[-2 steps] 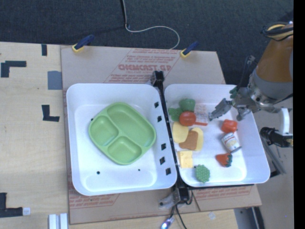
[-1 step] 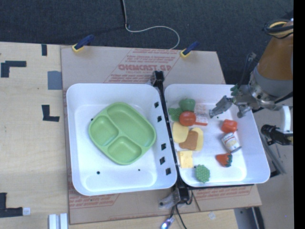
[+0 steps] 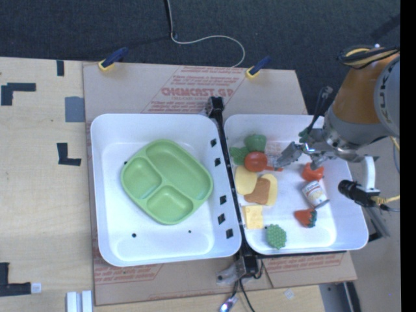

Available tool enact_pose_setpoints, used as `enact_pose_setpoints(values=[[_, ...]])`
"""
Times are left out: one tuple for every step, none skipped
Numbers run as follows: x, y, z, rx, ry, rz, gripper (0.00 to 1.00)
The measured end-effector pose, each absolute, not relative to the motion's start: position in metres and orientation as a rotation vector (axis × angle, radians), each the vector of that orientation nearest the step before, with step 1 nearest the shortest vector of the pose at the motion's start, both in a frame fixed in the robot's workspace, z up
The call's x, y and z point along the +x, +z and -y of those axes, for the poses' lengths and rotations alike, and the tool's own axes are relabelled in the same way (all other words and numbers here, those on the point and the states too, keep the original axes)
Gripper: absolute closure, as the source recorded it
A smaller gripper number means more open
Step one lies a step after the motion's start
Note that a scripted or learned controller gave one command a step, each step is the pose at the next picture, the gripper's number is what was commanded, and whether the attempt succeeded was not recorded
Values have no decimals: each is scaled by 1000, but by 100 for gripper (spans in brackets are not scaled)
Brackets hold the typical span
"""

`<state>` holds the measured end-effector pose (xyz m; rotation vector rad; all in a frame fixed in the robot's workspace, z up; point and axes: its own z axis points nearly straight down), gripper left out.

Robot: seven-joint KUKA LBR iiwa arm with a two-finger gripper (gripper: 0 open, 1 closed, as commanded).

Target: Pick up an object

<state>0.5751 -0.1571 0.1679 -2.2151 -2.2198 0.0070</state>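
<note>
Tool (image 3: 284,158) low inside the right bin (image 3: 348,239), reaching in from the right under the orange-banded arm (image 3: 364,103); open or closed cannot be told at this slant and blur. Nothing seen gripped. Just beside the tool tip, toward the divider: a red tomato-like piece (image 3: 255,161), the likeliest target, touching a green leafy piece (image 3: 255,142) on its far side and a yellow round (image 3: 244,181) on its near side. Below the tool and slightly toward the divider: a brown slice (image 3: 260,190) lying on the yellow round, then a yellow cube (image 3: 253,217) and a green broccoli-like piece (image 3: 276,236) nearer the front rim. Behind the tool, toward the arm: a small orange piece (image 3: 312,171), a little jar (image 3: 314,193) tilted, and a red-and-green piece (image 3: 305,218). Well apart, across the divider: the left bin (image 3: 107,239) holding a green compartment plate (image 3: 167,181). Risks, as judged from here: crowding around the red piece, so a closing tool may catch a neighbour or shove the round thing aside and come up with nothing; a smooth, rounded shape likely to squirt out of a shallow pinch; wrist hardware close above the orange piece and jar, liable to nudge or topple them on descent.
</note>
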Motion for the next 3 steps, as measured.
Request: enact_pose_setpoints(values=[[565, 111, 150, -2215, 7, 2219, 0], [566, 85, 149, -2220, -1, 2223, 0], [568, 98, 148, -2219, -8, 2226, 100]])
